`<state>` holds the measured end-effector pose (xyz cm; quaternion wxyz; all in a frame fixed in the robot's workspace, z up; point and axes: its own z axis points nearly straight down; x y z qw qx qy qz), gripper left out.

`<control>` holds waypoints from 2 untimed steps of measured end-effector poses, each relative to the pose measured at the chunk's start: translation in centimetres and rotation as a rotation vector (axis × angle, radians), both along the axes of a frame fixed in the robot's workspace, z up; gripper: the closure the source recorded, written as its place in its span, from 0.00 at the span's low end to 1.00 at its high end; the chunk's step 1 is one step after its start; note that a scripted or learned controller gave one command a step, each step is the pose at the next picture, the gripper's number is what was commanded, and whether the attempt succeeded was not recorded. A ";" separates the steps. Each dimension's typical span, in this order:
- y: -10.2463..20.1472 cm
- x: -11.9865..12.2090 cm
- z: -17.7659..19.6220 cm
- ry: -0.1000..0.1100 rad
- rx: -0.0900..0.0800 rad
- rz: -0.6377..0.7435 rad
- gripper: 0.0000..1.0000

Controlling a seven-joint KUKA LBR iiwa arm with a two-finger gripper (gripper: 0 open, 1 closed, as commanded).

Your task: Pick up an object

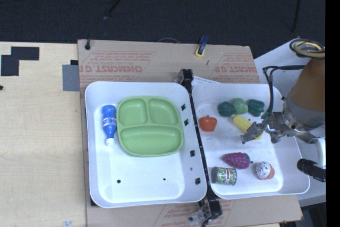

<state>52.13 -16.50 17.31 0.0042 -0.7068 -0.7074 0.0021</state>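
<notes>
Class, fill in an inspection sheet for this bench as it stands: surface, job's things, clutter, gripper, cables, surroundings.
Surface: two white bins, left bin and right bin, on cardboard.
Job's things: in the right bin, a tomato, green vegetables, corn, grapes, a can, a round toy.
Clutter: green divided plate and blue bottle in the left bin.
Gripper: gripper low over the right bin, beside the corn; grasp cannot be told.
Cables: black cable by the arm.
Surroundings: dark carpet, yellow-blue clamp.
</notes>
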 end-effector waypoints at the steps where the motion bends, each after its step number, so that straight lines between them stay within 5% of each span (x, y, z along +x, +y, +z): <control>1: -0.5 0.0 -4.6 -0.001 0.000 0.000 0.00; 2: -0.3 0.0 -8.8 -0.005 -0.001 -0.001 0.00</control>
